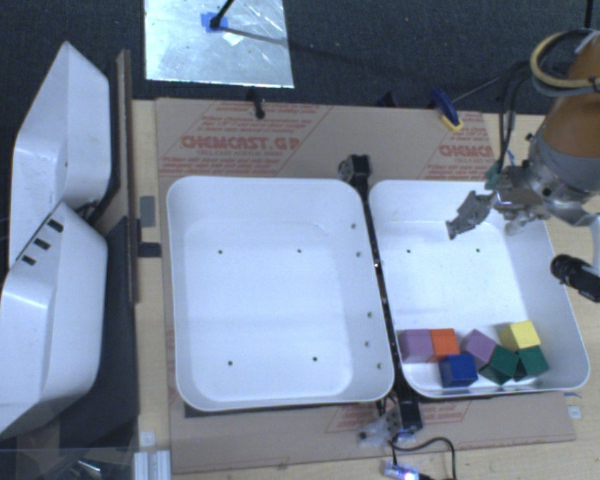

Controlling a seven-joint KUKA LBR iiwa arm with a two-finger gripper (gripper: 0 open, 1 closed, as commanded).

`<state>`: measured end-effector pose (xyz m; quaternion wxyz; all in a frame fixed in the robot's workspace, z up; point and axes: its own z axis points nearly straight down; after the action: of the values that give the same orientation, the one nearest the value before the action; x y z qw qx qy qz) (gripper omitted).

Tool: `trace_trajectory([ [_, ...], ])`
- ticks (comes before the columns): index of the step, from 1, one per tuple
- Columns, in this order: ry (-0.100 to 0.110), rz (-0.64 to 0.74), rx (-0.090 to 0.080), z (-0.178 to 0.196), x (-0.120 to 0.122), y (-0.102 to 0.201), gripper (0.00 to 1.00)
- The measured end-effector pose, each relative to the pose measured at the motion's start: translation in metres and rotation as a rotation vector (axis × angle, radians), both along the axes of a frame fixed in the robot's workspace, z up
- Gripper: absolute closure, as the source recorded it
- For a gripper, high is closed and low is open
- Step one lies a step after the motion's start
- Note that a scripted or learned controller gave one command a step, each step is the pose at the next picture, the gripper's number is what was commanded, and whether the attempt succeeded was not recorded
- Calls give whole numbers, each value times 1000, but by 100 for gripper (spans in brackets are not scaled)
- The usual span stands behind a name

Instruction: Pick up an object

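From the overhead camera I see the grey metal gripper (pixel 470 215) hanging above the right bin (pixel 420 268), nothing between its fingers; whether they are apart I cannot tell. Small matte cubes sit clustered at that bin's near edge: purple (pixel 416 344), orange (pixel 444 342), blue (pixel 458 369), green (pixel 500 365), yellow (pixel 524 335). The smooth white left bin (pixel 270 288) lies alongside.

Grey arm (pixel 570 163), orange band (pixel 585 118)
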<state>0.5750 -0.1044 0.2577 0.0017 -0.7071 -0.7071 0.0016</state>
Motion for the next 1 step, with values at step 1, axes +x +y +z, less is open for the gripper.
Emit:
trace_trajectory([
  [1,-5,0,0,3,1,0,0],
])
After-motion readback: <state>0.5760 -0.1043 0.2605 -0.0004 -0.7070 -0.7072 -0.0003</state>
